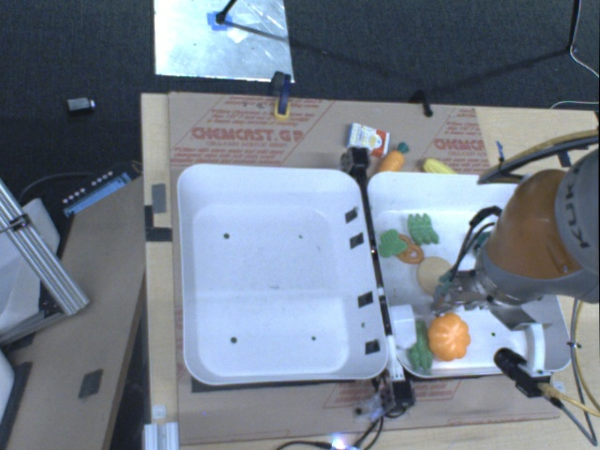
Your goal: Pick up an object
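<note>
**A:** What sits in the two bins?

**B:** The left bin [272,270] is a shallow white tray with bare floor, just a few small dark dots on it. The right bin [403,190] holds the toys. Near its front edge lies an orange pumpkin [449,337], with a small green leafy piece [419,352] touching its left side. Further back there is a green ridged toy [421,228], and just left of it a green and orange piece [400,247] close to the divider between the bins. A pale round disc [433,274] lies between those and the pumpkin.

**A:** And the arm?

**B:** The arm [534,237] reaches in from the right over the right bin, its orange band broad in the view. The gripper [453,293] points down, just behind the pumpkin and beside the pale disc. I cannot tell how its hand is set; the wrist and cables cover it. Nothing shows clearly held.

**A:** Anything outside the bins?

**B:** Behind the right bin, on the cardboard sheet [244,131], lie a carrot [391,161], a banana [438,167] and a small white and red box [367,138]. A yellow and blue clamp [281,97] grips the sheet's far edge.
</note>
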### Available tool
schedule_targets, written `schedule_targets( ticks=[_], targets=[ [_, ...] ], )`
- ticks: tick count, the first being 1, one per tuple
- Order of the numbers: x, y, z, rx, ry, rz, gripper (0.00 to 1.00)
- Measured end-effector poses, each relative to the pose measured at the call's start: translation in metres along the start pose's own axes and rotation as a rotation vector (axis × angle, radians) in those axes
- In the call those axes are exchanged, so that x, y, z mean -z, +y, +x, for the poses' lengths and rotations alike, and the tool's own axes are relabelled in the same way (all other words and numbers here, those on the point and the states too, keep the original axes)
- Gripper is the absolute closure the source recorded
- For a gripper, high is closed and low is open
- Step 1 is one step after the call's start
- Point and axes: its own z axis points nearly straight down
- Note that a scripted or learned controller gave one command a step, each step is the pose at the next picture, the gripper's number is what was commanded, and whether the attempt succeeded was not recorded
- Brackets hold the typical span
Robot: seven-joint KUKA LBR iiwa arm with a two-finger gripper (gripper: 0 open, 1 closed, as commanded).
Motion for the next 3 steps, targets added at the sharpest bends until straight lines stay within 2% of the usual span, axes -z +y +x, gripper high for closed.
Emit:
schedule_targets(
  ticks=[1,2,3],
  targets=[
    [0.022,-0.001,0.015,0.002,-0.001,0.000,1.00],
    [0.025,0.037,0.027,0.003,-0.001,-0.002,1.00],
    [0.093,0.083,0.100,0.010,0.003,-0.008,1.00]
  ],
)
